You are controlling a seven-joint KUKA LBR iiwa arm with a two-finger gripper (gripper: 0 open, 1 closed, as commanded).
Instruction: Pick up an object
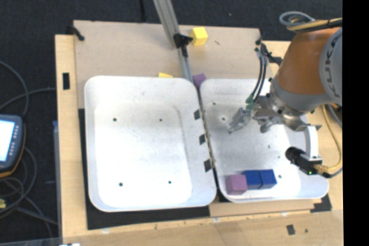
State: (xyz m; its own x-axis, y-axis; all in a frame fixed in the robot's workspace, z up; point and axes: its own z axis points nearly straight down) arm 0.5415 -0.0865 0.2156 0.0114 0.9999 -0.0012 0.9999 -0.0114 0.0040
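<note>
hovering tool point(252, 121) over right bin point(230, 95), blue block point(259, 178), purple block point(236, 184)

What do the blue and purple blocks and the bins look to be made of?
Blue block and purple block: probably foam or painted wood, matte, with no glints. Right bin and left bin: likely moulded plastic, white, with rounded corners and scuffed, speckled floors.

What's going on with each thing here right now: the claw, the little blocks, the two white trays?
gripper: over the right bin, nothing visible between its fingers.
blue block: lying in the right bin, near edge, untouched.
purple block: beside the blue block, touching it.
right bin: holds both blocks.
left bin: no blocks inside.
yellow block: on the bench behind the bins.
</note>
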